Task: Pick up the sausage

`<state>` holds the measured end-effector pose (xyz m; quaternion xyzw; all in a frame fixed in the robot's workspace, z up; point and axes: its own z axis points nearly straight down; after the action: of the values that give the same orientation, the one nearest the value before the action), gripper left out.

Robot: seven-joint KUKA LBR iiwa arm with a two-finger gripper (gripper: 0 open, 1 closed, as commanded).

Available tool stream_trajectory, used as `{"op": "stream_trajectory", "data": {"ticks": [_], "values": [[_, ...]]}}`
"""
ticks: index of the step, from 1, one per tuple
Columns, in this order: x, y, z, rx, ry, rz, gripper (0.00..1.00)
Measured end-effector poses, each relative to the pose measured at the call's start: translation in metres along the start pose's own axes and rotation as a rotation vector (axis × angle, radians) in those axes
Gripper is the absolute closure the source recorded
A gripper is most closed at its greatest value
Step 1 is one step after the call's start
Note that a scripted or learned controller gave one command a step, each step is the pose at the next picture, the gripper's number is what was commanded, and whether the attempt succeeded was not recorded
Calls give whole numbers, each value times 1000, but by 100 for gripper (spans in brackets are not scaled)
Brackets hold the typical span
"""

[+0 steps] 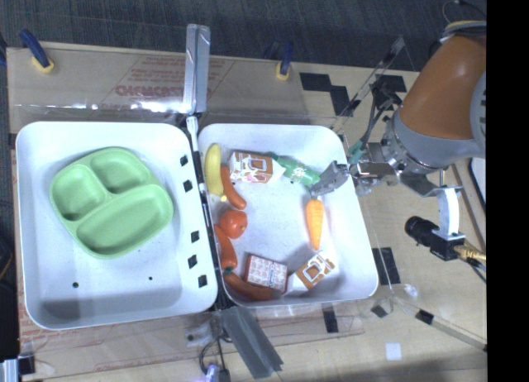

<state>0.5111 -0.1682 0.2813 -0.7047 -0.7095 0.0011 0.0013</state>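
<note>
The approach is still to be made: the gripper (332, 179) sits at the right bin's (360, 244) right rim, just above the carrot (315, 222), and whether its fingers are open or closed cannot be told. The likeliest sausage (234, 194) is the reddish-brown link lying against the banana (213, 169) at the far left of that bin, well apart from the gripper. Next it must cross the bin leftward, past the milk carton (251, 167), and come down on the sausage alone
</note>
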Motion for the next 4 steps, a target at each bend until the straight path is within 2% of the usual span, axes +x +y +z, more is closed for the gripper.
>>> {"op": "stream_trajectory", "data": {"ticks": [1, 2, 3, 4], "values": [[-6, -24, 69, 0, 0, -3, 0], [37, 57, 24, -2, 0, 276, 0], [77, 25, 131, 1, 1, -162, 0], [76, 25, 121, 2, 0, -166, 100]]}}
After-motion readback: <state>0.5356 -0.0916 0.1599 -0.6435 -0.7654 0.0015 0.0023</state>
